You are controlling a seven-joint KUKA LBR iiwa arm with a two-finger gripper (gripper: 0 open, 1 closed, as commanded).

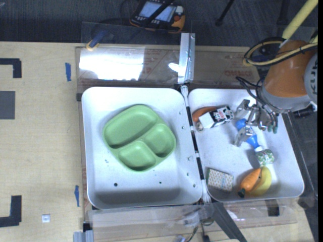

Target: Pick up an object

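Hovering over the far part of the right bin [295,178], our gripper [246,130] sits on or just above a blue and white bottle [252,139]. We read the metal fingers [241,136] as spread, straddling the bottle's far end, but we can't confirm that they touch it, so we don't count it as held. The bottle's long axis runs from far-left to near-right, its near-right end poking out past the fingers toward a green patterned ball [265,157]. That bottle looks like our likeliest pick: it lies right under the fingers, so the move is a straight drop and close, not a sideways reach. Left of the gripper, close by, a small white toy [220,115] rests against an orange curved piece [203,113]; both could get nudged. Near-right corner holds a banana [261,181] with a carrot [249,180] across it, and a speckled sponge [220,179] to their left, well clear. Left bin [96,105] has a green divided plate [139,136], out of our way.
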